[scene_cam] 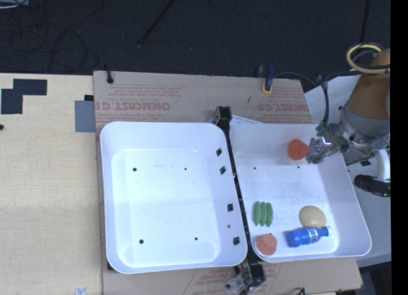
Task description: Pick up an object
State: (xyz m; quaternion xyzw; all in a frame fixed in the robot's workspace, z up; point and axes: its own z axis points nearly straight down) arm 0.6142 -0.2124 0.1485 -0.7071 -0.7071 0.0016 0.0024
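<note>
The worktop [44, 179] is pale wood, with a sheet of brown cardboard [166, 99] laid under two white bins. The left bin [108, 160] and the right bin [347, 192] sit side by side, touching along a dark middle seam. The grey arm [366, 106] with its orange band reaches in from the right, over the right bin's upper right corner. Its gripper [315, 150] hangs just beside a red ball [296, 150] near the bin's back wall; whether the fingers are released or clenched cannot be told. Toward the front of the right bin lie a blue bottle [306, 236], a tan lump [312, 216], a green ribbed piece [263, 213] and a pinkish disc [266, 244], close together.
</note>
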